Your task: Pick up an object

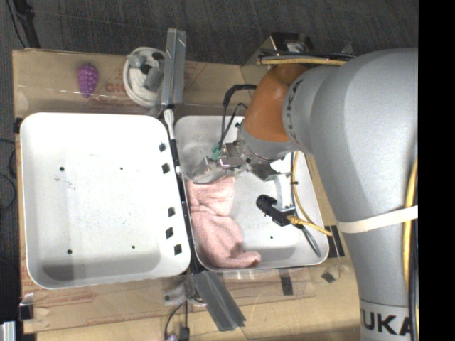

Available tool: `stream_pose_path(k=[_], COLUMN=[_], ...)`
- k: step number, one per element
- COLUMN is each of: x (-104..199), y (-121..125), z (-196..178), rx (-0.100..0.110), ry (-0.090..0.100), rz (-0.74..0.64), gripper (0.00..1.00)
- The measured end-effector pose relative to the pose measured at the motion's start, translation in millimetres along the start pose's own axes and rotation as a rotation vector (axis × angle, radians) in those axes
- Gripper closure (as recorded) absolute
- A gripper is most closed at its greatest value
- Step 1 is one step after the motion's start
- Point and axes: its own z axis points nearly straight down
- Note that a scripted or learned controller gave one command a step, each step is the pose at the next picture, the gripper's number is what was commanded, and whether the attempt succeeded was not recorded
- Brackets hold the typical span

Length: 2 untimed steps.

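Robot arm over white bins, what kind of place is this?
Probably a robot test lab: a grey KUKA arm reaches into the right bin holding a pink cloth, beside the left bin.

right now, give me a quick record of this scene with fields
arm: reaches in from the right, over the right bin
gripper: at the upper end of the pink cloth
pink cloth: crumpled along the right bin's left wall
left bin: white, beside the right bin
outside bins: purple object and white coil on the bench
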Motion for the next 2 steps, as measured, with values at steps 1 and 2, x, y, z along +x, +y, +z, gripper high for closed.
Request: stream_pose_path(k=[1,2], x=[-21.7,-25.4], y=[-59.5,-2.7], z=[0.6,0.3], rx=[0.001,0.001], ry=[0.001,0.001], rz=[-0.090,-0.077], gripper=[0.00,0.00])
